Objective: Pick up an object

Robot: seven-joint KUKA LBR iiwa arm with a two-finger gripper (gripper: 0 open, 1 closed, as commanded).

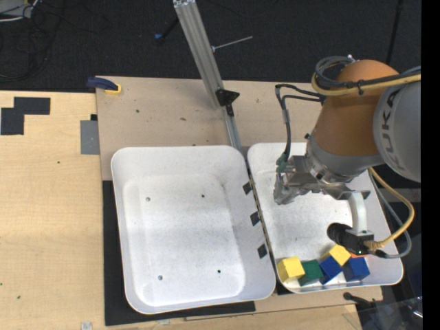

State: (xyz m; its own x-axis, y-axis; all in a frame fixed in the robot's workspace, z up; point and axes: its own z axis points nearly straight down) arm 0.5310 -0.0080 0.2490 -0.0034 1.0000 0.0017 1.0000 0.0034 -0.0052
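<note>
Grey arm [405, 136] with an orange band [350, 108] reaches in from the right and sits over the right bin [302, 225]. The end effector [284, 196] points down above the far-left part of that bin, close to its left wall, over bare white floor. Nothing is visibly gripped, and whether it is open or closed cannot be told from this angle.

The candidate objects are five small blocks bunched in the near corner of the right bin, well apart from the end effector. Left to right: yellow block [291, 267], green block [311, 272] touching it, blue block [331, 269] next, a second yellow block [339, 255] just behind that one, and a second blue block [356, 268] at the right end. They all lie close together along the near wall; exact contact between the last three is hard to tell.

The left bin [179, 218] is beside the right one, rims nearly touching, with small black clips [251, 218] along the seam. Both bins rest on the desk [158, 115]. A silver aluminium rail [199, 47] slants down from the top centre to the far end of the seam between the bins. A small blue-and-yellow clamp [103, 84] sits at the desk's far-left corner. Dark rectangular patches [24, 112] mark the pale wood surface left of the desk.
</note>
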